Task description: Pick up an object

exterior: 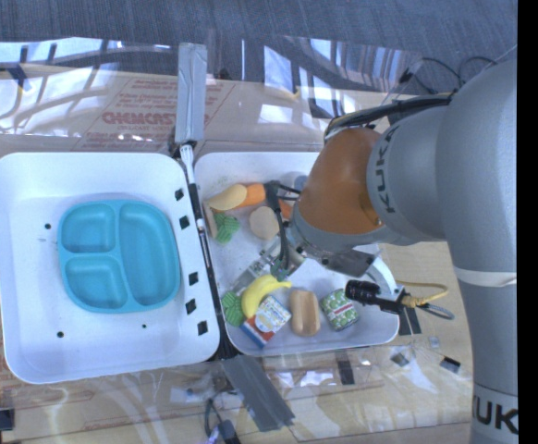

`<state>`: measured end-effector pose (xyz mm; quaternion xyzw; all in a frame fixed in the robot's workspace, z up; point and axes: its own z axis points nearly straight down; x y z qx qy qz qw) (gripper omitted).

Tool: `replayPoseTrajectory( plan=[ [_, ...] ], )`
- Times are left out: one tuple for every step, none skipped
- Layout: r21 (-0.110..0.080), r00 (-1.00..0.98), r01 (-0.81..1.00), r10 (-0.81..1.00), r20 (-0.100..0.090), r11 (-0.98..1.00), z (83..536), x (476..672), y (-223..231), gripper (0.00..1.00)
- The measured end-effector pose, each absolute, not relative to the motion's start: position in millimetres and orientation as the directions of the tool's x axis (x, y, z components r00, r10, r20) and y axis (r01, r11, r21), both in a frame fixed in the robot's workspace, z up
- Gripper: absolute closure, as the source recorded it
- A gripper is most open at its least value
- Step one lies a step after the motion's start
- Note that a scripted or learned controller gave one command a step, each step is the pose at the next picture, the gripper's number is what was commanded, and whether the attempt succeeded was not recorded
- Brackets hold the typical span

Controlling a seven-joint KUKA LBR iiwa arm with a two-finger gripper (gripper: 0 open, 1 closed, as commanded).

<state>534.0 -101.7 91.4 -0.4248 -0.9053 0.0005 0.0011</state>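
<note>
Gripper [276,265] hangs low in the right bin [380,333] just above the banana [262,293], its jaws too hidden to tell apart or together.

Two bins sit side by side on the bench, and the divided tray [118,254] lies in the middle of the left bin [10,248]. Everything else is in the right bin [380,333], to the right of the tray. The banana [262,291] lies near that bin's front, with the small carton [271,315] just in front of it, touching. Right of the carton lies the bread roll [304,311], and right of that the can [340,310]. Behind the banana sits the egg-shaped piece [263,222], and behind-left of that the carrot-like piece [235,197]. The arm [408,183] reaches over the right bin from the right, its gripper [283,262] just behind the banana.
</note>
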Motion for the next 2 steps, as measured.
replayPoseTrajectory(
  plan=[
    [-0.017, -0.743, 0.669, 0.669, 0.021, 0.743, 97, 638.6, -107, 0.0],
    [-0.002, -0.7, 0.714, 0.714, 0.001, 0.7, 124, 647.2, -170, 0.0]
  ],
)
